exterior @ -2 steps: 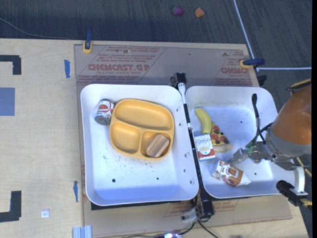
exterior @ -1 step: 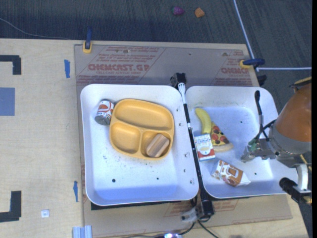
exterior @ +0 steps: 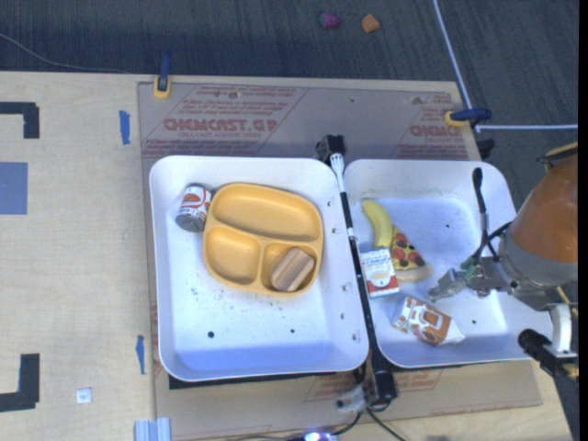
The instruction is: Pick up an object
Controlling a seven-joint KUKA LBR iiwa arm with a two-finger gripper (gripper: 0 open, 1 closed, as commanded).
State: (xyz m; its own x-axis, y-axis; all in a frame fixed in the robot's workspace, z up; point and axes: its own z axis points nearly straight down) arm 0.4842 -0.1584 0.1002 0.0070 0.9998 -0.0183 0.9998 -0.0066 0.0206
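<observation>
The jaws (exterior: 447, 285) hover low in the right bin (exterior: 496, 184); whether they are spread cannot be told. A packet (exterior: 423, 321) lies just below-left of them, a carton (exterior: 379, 272) and banana (exterior: 377, 222) further left.

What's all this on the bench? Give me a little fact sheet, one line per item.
left bin: holds a yellow divided tray and a can
yellow tray: three compartments, tilted slightly
bread roll: in the tray's lower right compartment
can: lying at the tray's upper left corner
right bin: holds food items
banana: near the bin's left wall
small carton: below the banana
pizza slice: right of the carton
snack packet: toward the bin's front
gripper: low over the right bin, right of the pizza slice
</observation>
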